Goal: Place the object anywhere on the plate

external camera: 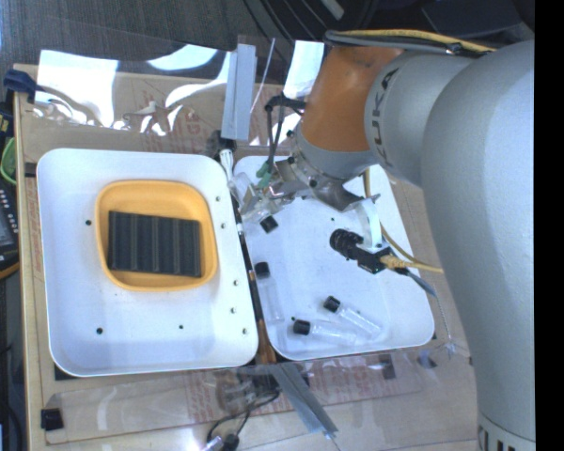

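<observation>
A yellow plate (148, 194) lies in the left white bin (66, 327), with a dark ridged rectangular block (160, 244) on it. In the right white bin (404, 322) lie several small clear tubes with black caps: one pair near the front (346, 316), one by the left wall (261, 272). Another black-capped piece (268, 222) lies just below my gripper (257, 198). The gripper hangs low over the far left corner of the right bin, close to the wall between the bins. The arm's orange band (348, 92) is above it.
The grey arm (470, 205) covers the right side of the right bin. A black connector with a yellow cable (357, 249) hangs over the bin's middle. Metal brackets and clutter sit behind the bins (237, 92) and in front of them (282, 388).
</observation>
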`<control>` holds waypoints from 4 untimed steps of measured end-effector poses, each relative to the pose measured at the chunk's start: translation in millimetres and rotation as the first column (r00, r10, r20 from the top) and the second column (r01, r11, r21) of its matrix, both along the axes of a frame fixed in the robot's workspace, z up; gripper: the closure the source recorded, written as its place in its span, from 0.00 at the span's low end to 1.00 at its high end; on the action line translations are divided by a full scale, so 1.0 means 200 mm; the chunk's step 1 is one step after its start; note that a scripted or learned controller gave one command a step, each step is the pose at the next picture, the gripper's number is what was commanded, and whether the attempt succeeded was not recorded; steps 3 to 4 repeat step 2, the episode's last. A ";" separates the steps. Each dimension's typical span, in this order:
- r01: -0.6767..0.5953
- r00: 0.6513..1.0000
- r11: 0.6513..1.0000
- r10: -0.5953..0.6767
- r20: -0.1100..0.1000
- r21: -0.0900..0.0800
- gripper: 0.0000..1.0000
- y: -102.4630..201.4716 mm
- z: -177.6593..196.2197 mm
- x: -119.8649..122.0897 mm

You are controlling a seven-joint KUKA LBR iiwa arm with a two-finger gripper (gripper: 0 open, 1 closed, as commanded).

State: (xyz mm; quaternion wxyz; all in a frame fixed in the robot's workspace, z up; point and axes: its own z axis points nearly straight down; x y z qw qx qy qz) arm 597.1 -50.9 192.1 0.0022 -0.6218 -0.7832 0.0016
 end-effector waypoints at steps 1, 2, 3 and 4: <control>-0.019 1.000 1.000 0.019 0.000 -0.001 1.00 0.34 -0.01 -0.15; -0.018 1.000 1.000 0.018 0.001 -0.001 0.00 0.34 -0.01 -0.15; -0.018 1.000 1.000 0.018 0.001 -0.001 0.00 0.34 -0.01 -0.15; -0.018 1.000 1.000 0.018 0.001 -0.001 0.00 0.34 -0.01 -0.15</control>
